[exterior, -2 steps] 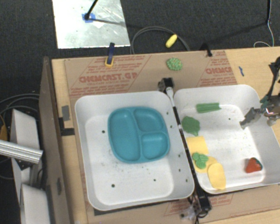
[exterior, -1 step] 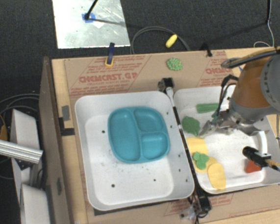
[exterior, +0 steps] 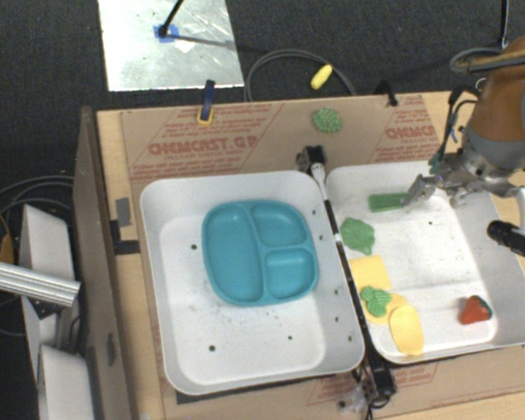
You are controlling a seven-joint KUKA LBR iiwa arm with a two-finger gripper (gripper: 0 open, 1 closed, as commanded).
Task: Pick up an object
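Approach to green block point(exterior: 386, 202) in the right bin point(exterior: 502, 255).
The tool point(exterior: 424, 189) is seen at the block's right end (whether apart or together cannot be told); the reach is judged under way, and a secure closing, then lifting, is called for next.

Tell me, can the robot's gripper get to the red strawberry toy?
Probably yes. The red strawberry toy lies alone near the right bin's corner, nothing on it, and the gripper is already over that bin.

green flat block point(exterior: 386, 202), lying in right bin's far-left corner, hand point(exterior: 419, 190) touching it
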